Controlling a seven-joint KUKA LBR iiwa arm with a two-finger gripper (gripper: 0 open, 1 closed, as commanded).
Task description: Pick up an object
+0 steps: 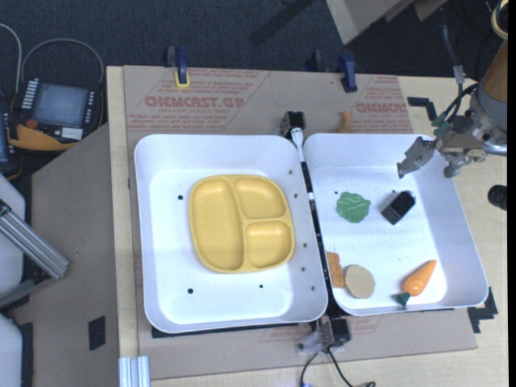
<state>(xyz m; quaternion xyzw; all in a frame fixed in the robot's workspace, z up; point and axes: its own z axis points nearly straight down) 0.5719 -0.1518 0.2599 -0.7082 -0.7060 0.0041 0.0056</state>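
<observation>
My pincer (435, 160) hangs open and empty over the right bin's (459, 216) far edge. Just below it sits a black block (398, 206), green lump (352, 206) beside that, carrot (418, 279) and cookie (359, 281) nearer me. Yellow tray (240, 222) fills the left bin (157, 240).

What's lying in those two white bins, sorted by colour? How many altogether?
Yellow: 1, divided plate, left bin
Green: 1, lumpy piece, right bin
Black: 1, block
Tan: 1, round piece
Orange: 2, carrot, small piece
Total: 6
</observation>
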